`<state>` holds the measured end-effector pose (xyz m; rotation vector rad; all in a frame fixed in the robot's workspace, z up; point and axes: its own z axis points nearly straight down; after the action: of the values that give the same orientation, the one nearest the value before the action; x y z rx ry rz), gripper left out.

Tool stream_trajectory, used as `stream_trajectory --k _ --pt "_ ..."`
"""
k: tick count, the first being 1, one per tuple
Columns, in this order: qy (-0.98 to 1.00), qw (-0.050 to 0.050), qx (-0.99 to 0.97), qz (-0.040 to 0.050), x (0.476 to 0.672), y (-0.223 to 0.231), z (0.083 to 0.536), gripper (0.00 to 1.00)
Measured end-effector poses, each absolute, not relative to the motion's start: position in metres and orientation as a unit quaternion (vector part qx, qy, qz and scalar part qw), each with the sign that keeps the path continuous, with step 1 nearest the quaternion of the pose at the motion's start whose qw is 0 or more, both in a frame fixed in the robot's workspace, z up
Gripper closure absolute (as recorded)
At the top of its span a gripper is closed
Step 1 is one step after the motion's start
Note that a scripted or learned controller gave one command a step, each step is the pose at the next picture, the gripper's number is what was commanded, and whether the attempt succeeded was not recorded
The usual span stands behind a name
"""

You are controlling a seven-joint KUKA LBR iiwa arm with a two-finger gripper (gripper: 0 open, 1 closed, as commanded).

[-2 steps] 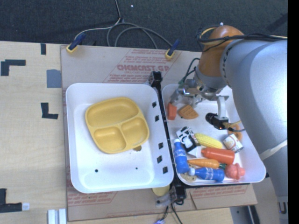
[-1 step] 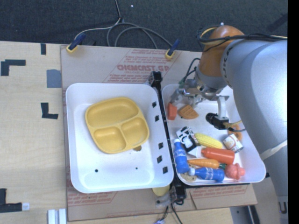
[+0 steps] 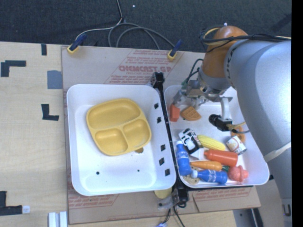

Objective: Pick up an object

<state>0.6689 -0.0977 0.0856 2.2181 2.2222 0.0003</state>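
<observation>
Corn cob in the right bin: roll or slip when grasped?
Probably rolls: the corn looks long and round, lying on its side. Likely light and stiff, a plastic-looking toy. The red cylinder lies close beside it, so a push that way may jam.

L bin [image 3: 75,141]: left of R bin [image 3: 258,164], walls touching down the middle.
Divided plate [image 3: 119,126]: in L bin, back-left part.
My gripper [image 3: 188,97]: over R bin's back-left corner, just behind bread piece & cup.
Cup [image 3: 174,112]: R bin, by left wall; bread piece [image 3: 191,113] just right of it.
Cow toy [image 3: 189,139]: R bin centre-left; corn cob [image 3: 211,142] touching its right.
Bottle [image 3: 182,157]: along left wall, in front of cow toy.
Carrot [image 3: 207,165]: right of bottle, in front of corn.
Can [image 3: 235,144]: near right wall, right of corn.
</observation>
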Motion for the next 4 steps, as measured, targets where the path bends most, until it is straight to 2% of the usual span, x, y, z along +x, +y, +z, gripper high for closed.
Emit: stream_trajectory --k 1,2,3,4 --pt "0.708 0.002 0.707 -0.0001 0.665 -0.094 0.086 0.00" --pt "0.708 0.002 0.706 -0.0004 0.665 -0.094 0.096 1.00" --pt "0.708 0.002 0.706 -0.0004 0.665 -0.094 0.095 0.00" --pt "0.708 0.003 0.707 0.0012 0.640 -0.096 0.086 0.00"
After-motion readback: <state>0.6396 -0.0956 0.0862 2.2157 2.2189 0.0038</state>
